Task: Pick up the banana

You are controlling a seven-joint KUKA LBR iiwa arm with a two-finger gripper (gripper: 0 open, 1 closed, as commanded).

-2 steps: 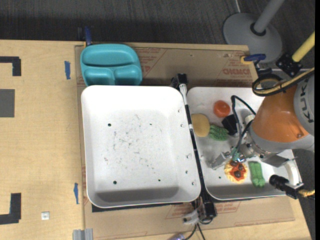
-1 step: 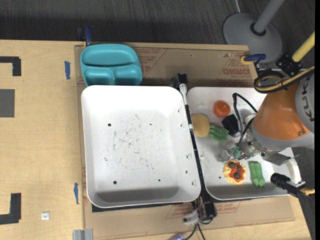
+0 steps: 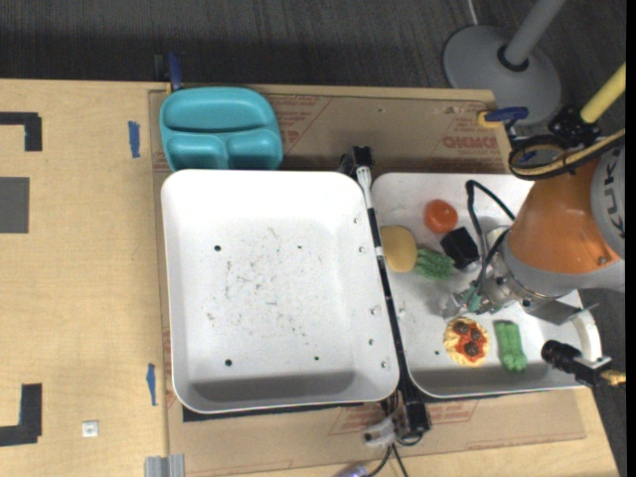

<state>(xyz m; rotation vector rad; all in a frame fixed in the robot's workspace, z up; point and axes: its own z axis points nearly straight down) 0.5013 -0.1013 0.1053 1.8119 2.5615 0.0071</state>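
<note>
My gripper (image 3: 471, 302) hangs low in the right bin (image 3: 556, 384), under the orange wrist band (image 3: 561, 229). It is just above a small round pizza-like toy (image 3: 467, 340). A pale yellow rounded item (image 3: 399, 248) lies at the bin's left wall, well to the left of the gripper. I cannot tell whether this yellow item is the banana. The arm hides the bin's right part.
In the right bin lie an orange tomato-like ball (image 3: 440, 215), a black block (image 3: 459, 246), a green leafy piece (image 3: 433, 264) and a green pod (image 3: 510, 346). The left bin (image 3: 268, 366) sits beside it. A teal tray (image 3: 220, 129) stands behind.
</note>
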